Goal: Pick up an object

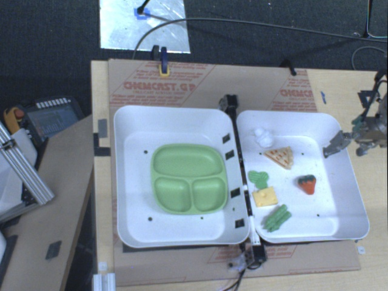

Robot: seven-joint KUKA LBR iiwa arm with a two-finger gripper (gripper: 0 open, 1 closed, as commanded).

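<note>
The arm is mostly cut off at the right edge; what shows of it is the hand [342, 142], a grey, blurred shape reaching over the right rim of the right bin [348, 180]. Its tip sits just above that rim, apart from every object inside. How far its fingers are parted I cannot tell — the shape is too small and soft-edged — and nothing can be seen between them.

In the right bin lie six small toy foods. A white lumpy piece [263, 137] sits near the back, hard to identify. Just in front of it is a tan waffle-patterned wedge [280, 157]. To the right, nearer the hand, lies a red strawberry-like piece with a green top [308, 183]. Along the left side, front to back, are a green pea-pod or bean piece [276, 217], a yellow cheese block [265, 196] and a green leafy piece [259, 178] touching the cheese's back edge.

The left bin [130, 162] holds a pale green divided plate [187, 178] with three compartments. Black clips [228, 139] join the two bins along their shared edge.

Both bins rest on a brown board [200, 80] laid on the surface, printed in red with "CHEMCAST GP" — the same print repeats at the right, partly covered by the bin. A yellow-handled clamp [163, 62] grips the board's back edge. At the far left a handheld control pendant [51, 121] has a screen too dim to read.
</note>
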